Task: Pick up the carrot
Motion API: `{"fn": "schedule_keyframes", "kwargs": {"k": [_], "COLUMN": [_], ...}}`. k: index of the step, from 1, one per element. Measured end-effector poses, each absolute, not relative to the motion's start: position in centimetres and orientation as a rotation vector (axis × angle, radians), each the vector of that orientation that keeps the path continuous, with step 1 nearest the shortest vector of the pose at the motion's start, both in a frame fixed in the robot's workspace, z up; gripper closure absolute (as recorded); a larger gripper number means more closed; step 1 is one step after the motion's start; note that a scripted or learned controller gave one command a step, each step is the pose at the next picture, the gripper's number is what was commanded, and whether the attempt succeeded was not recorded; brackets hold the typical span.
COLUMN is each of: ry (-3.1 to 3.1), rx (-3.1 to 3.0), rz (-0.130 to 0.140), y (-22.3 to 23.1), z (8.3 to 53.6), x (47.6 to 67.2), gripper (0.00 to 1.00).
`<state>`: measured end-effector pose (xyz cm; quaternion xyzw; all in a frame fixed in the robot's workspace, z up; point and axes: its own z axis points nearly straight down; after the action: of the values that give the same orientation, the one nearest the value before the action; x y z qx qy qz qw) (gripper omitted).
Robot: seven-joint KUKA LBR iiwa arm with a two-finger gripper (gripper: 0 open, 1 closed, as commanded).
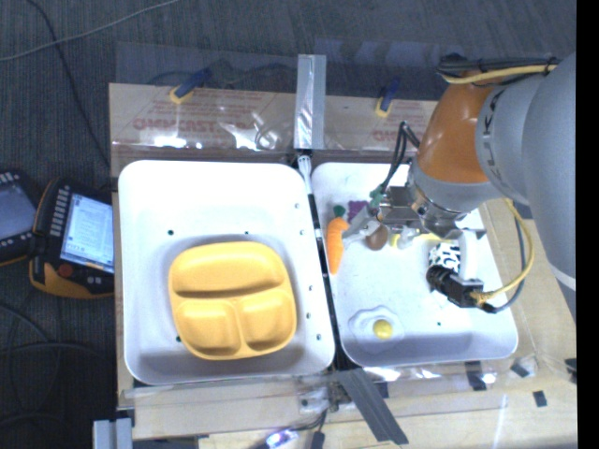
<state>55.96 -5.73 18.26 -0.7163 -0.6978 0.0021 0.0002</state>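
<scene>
Reaching over right bin (487,340), arm (487,129) near carrot (334,239)

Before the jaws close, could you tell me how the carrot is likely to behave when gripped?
The carrot looks like a smooth, glossy toy, so it is probably stiff, light and somewhat slippery. Its tapered, rounded shape may let it roll or squirt sideways. It lies against the right bin's left wall, which may crowd one side.

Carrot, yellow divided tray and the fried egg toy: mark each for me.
carrot (334,241), camera view, middle of its orange body.
yellow divided tray (233,297), camera view, central ridge between compartments.
fried egg toy (381,326), camera view, on its yolk.
</scene>
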Motion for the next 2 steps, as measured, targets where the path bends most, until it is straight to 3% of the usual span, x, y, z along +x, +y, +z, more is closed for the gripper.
{"fn": "schedule_keyframes", "kwargs": {"k": [1,2], "ry": [-2.528,-2.678], "rx": [-1.870,-1.645], "rz": [0.008,0.006], "y": [-4.8,-2.7], "z": [18.4,18.3], "x": [63.5,61.9], "gripper": [0.00,0.00]}}
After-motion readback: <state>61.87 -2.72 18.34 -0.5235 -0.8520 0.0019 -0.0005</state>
